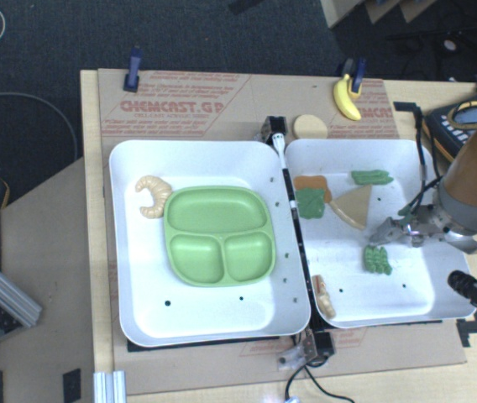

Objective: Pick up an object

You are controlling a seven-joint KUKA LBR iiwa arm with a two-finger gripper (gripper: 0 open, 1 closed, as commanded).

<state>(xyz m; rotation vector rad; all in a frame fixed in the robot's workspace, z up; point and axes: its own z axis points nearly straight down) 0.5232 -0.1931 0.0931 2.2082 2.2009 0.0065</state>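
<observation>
My gripper [387, 232] hangs low over the right bin [406, 296], near its middle, with the arm reaching in from the right. Just in front of it lies a small green lumpy piece [377, 260]; I see no contact between them. A tan wedge [354, 206] lies just to the gripper's left. A long green piece [371, 177] rests near the bin's back wall. An orange piece [311, 183] and a green leafy piece [311, 202] sit at the back left. A small pale pastry [322, 296] lies in the front left corner.
The left bin [138, 292] holds a green divided plate [219, 233] and a croissant [153, 195] at its left. Behind the bins, on the board, lie a banana [348, 99] and a round tan disc [310, 127].
</observation>
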